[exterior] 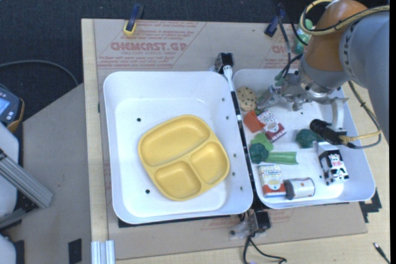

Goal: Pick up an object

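Left bin: one yellow divided plate, three compartments, lying flat, long axis running from far left to near right.

Right bin: a cluster of small items.
- Cookie-like disc at the far left corner.
- Red-and-white packet just near of it.
- Green broccoli-like piece, touching a green stick whose long axis runs left to right.
- Small carton, upright on its label face, beside a can lying on its side, axis left to right, lid end pointing right.
- Dark green lump near the centre.
- Black-and-white cow figure at the right, long axis running far to near.

Arm: gripper low over the far part of the right bin; whether it is parted or closed cannot be told, likely because the wrist masks it.
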`<state>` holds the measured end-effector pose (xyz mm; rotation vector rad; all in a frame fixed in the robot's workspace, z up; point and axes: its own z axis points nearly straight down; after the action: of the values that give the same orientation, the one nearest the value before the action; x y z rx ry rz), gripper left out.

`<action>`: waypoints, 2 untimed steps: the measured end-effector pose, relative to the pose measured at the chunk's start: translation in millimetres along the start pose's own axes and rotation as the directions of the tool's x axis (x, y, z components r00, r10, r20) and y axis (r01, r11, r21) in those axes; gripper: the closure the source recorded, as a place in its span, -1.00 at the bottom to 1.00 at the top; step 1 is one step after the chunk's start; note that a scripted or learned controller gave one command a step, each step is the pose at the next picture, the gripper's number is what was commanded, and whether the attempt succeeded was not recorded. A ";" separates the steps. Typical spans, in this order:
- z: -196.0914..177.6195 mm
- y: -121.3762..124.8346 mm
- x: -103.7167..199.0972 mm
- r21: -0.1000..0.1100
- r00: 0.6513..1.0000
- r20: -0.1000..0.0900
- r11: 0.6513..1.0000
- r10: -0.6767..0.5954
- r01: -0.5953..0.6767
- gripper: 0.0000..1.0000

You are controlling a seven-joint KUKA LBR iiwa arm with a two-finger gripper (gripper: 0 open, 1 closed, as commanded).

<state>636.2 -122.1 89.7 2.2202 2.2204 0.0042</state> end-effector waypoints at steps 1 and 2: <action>-12.9 2.6 0.9 -0.011 1.000 0.000 1.000 0.000 0.000 1.00; -59.3 6.7 8.2 -0.003 1.000 0.002 1.000 -0.001 0.001 1.00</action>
<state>642.7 -113.9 149.0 2.2159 2.2194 0.0052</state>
